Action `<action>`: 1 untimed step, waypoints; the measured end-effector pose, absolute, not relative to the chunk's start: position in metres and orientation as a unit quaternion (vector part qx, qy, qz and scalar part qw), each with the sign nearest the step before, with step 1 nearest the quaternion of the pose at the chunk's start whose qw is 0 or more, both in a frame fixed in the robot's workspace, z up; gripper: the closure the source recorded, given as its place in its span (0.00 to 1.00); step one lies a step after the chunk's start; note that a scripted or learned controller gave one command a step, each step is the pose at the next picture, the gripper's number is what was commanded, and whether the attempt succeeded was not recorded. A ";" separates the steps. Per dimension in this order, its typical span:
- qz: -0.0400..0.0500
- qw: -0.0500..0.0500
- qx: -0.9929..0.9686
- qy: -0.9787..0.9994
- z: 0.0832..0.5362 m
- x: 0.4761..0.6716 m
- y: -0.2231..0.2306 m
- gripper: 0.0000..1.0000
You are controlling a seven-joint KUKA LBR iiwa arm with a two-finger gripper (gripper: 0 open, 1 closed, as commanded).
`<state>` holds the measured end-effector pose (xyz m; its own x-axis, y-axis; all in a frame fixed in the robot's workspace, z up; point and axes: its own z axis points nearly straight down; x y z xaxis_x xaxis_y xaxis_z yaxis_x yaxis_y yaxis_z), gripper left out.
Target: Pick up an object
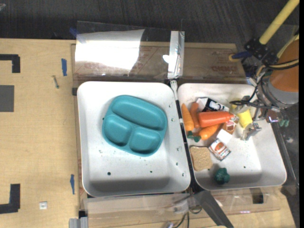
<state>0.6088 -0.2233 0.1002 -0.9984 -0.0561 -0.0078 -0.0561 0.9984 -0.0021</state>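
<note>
Nearest in the right bin (273,167), a small dark-green knobbly piece (221,175) is seen by the near wall. Just beyond it lies a tan, grainy bread slice (201,157), then a small red-and-white packet (219,148). Farther in, smooth orange carrots (214,118) are heaped with a yellow block (244,118). The tool (253,128) hangs beside that block; its state cannot be told. A teal three-compartment plastic tray (134,124) rests in the left bin (90,165).
</note>
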 end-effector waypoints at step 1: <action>0.000 0.004 0.033 0.999 0.089 0.604 -0.222 0.00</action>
